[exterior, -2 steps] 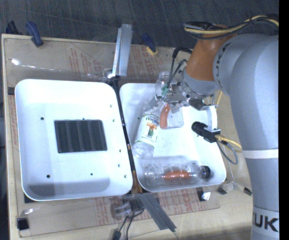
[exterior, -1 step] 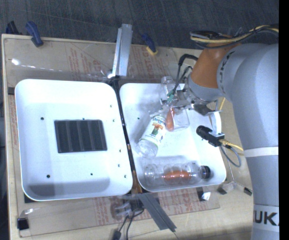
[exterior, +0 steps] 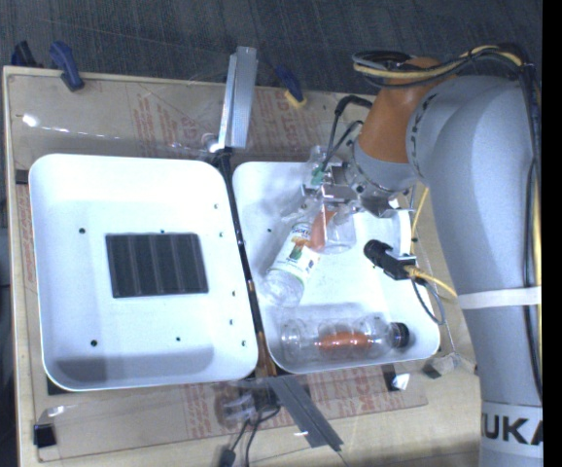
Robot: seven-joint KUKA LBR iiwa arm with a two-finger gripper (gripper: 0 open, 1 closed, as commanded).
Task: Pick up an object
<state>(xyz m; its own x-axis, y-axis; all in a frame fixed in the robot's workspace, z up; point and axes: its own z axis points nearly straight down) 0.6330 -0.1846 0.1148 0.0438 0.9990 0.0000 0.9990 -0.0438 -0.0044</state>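
Note:
My gripper (exterior: pixel 326 195) hangs over the upper middle of the right bin (exterior: pixel 252 197), below the orange band of the arm. Just beneath it a clear plastic bottle (exterior: pixel 296 257) with a white, green and orange label lies tilted, its upper end reaching up under the gripper. I cannot see whether the bottle touches the gripper or is held. A second clear bottle (exterior: pixel 344 338) with an orange label lies on its side along the bin's front wall, well apart from the gripper.
The left bin (exterior: pixel 67 193) holds a dark ribbed rectangle (exterior: pixel 157 264). A black connector (exterior: pixel 388 259) juts from the arm over the right bin's right side. A metal bar (exterior: pixel 237 100) stands behind the bins, with blue clamps (exterior: pixel 67 64) on the board's back edge.

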